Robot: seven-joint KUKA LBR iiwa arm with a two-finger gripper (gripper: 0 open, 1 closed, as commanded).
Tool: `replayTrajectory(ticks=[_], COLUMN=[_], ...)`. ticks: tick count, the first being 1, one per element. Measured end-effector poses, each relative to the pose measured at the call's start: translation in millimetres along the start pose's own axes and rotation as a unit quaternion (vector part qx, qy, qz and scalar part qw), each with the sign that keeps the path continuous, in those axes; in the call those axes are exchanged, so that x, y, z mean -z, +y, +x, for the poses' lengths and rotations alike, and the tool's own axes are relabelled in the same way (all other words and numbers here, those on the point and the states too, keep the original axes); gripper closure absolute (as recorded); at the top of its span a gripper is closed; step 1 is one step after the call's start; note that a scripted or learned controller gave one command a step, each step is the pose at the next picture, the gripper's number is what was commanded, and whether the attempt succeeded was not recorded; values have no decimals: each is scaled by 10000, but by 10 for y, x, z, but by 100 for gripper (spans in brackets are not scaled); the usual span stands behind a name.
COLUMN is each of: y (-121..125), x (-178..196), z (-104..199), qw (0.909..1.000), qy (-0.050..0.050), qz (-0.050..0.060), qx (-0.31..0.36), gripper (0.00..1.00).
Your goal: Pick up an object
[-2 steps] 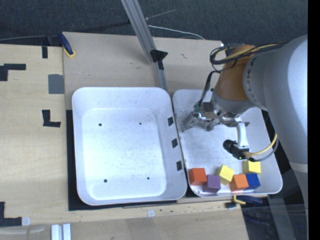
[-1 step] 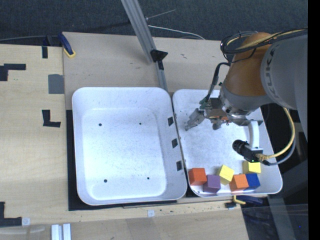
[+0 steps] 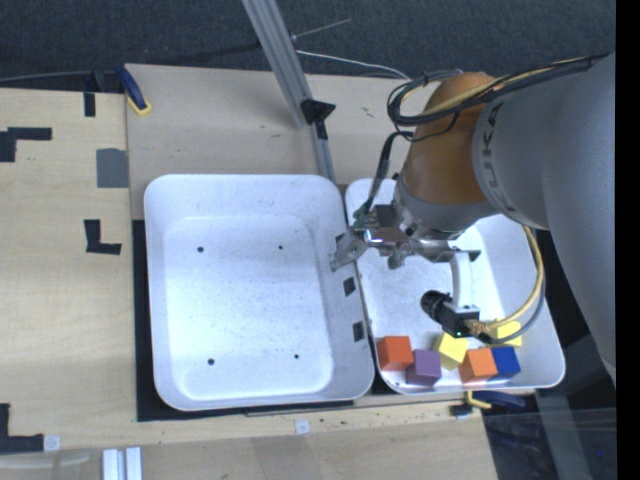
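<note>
Several small blocks lie along the near edge of the right bin [image 3: 520, 258]: an orange cube [image 3: 396, 351], a purple cube [image 3: 427, 366], a yellow-green block [image 3: 455, 348], a second orange block [image 3: 479, 364] and a blue block [image 3: 506, 360]. My gripper [image 3: 378, 240] hangs over the left part of the right bin, close to the wall shared with the left bin. It is well behind the blocks and apart from them. The wrist and its orange band [image 3: 450, 148] cover the gripper from above.
The left bin [image 3: 240, 288] stands beside the right one, their rims touching. A slanted metal pole [image 3: 285, 58] rises behind the bins. A black cable fitting [image 3: 445, 313] hangs from the wrist just above the blocks.
</note>
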State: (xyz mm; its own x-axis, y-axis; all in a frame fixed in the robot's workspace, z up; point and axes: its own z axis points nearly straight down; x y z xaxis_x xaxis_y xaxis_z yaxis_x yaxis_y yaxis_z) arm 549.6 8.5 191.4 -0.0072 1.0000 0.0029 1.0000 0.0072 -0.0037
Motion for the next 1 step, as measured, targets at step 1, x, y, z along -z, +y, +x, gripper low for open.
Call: replayTrajectory(ticks=[1], y=[-205], x=[-2], z=[422], qw=[10000], qy=[-9], qz=[4], qx=[-8], gripper=[0])
